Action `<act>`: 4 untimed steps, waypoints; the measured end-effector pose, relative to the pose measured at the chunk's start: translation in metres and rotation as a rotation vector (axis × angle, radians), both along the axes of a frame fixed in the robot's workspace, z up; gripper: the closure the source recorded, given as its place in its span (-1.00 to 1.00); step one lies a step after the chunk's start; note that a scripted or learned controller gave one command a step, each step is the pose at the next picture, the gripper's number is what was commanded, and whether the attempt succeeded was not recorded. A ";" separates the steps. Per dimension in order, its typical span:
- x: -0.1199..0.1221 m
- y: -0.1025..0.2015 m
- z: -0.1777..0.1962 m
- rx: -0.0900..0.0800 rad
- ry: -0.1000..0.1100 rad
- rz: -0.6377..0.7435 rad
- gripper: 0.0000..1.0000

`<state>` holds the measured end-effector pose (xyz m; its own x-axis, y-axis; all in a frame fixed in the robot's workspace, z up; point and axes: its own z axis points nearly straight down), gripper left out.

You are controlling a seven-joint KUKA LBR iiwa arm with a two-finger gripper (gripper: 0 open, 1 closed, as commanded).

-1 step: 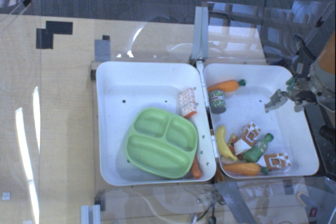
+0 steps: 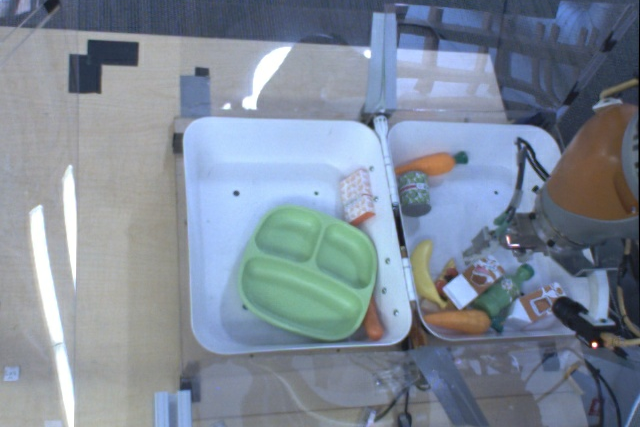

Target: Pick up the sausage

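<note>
Two shallow white plastic bins sit side by side on the pale wooden worktop (image 2: 100, 245). Left bin (image 2: 230, 165), centre of frame: a light green plastic divided plate (image 2: 308, 272) with three compartments lies tilted in its lower half. A small red-and-white printed packet (image 2: 356, 195) sits at the plate's upper right; its writing is too small to read. A reddish-orange sausage-like piece (image 2: 372, 322) pokes out just under the plate's lower right edge, against the bin's right wall; this looks like the sausage.

Right bin (image 2: 480, 165): an orange toy carrot with green top (image 2: 432, 163) at upper left, a small dark green can (image 2: 414, 194) just below it with an unreadable label, a yellow banana (image 2: 428, 273), a second orange carrot-like piece (image 2: 458, 321) at the bottom, a green bottle (image 2: 503, 292), and small red-and-white cartons (image 2: 486, 272) with illegible print.

The grey arm with orange band (image 2: 600, 177) enters at right; the gripper (image 2: 505, 237) hangs low over the right bin's clutter, well apart from the sausage. Cannot tell how far it is open or if it holds anything.
</note>
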<state>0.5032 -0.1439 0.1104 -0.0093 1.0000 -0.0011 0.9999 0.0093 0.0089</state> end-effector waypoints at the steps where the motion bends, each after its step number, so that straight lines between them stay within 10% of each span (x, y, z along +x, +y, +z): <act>1: 0.019 0.004 -0.021 -0.002 -0.001 0.131 -1.00; 2: 0.023 0.005 -0.008 -0.003 -0.011 0.132 1.00; 3: 0.023 0.005 -0.008 -0.003 -0.011 0.132 -1.00; 4: 0.013 -0.013 -0.021 0.002 -0.003 -0.005 -1.00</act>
<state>0.5159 -0.1573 0.0894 -0.0039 1.0000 0.0012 0.9999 0.0039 0.0122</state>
